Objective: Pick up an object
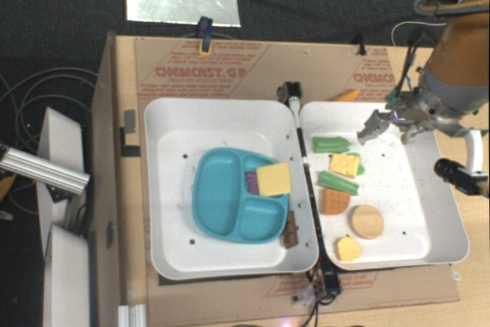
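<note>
Toy food (342,180) below empty open claw (389,126)

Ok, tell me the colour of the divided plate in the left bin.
Teal blue: the divided plate, seen clearly in the camera view.

Both white bins (230,115) look like smooth plastic, a bit shiny. The blue tray (222,199) is smooth plastic too, w/ a soft shine. The table (253,65) top looks like matt brown cardboard w/ red print. The hand (390,126) looks like grey metal.
</note>
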Robot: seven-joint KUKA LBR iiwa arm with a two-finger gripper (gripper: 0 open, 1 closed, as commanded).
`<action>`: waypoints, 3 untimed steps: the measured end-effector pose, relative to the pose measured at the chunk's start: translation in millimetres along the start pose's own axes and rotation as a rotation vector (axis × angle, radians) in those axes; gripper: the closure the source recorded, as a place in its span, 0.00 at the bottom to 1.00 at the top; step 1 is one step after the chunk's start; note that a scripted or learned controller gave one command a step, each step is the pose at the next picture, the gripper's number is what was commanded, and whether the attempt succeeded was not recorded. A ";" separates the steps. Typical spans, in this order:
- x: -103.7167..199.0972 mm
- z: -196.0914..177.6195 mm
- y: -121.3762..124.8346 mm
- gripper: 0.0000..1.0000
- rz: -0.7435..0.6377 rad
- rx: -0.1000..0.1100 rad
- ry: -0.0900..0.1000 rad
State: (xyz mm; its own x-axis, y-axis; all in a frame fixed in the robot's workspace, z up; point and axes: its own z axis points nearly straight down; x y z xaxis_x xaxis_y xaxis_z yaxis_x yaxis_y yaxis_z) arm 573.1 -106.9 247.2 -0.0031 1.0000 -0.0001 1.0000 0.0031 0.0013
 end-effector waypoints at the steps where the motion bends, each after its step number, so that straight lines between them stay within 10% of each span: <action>1: 7.7 146.3 -1.9 0.00 0.001 0.012 0.002; 3: 12.6 163.2 -54.2 0.00 0.003 0.003 0.001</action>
State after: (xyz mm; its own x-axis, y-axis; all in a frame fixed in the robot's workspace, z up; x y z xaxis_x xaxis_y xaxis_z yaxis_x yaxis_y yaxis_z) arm 519.0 -94.4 83.9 -0.0002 1.0000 0.0008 1.0000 0.0002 -0.0021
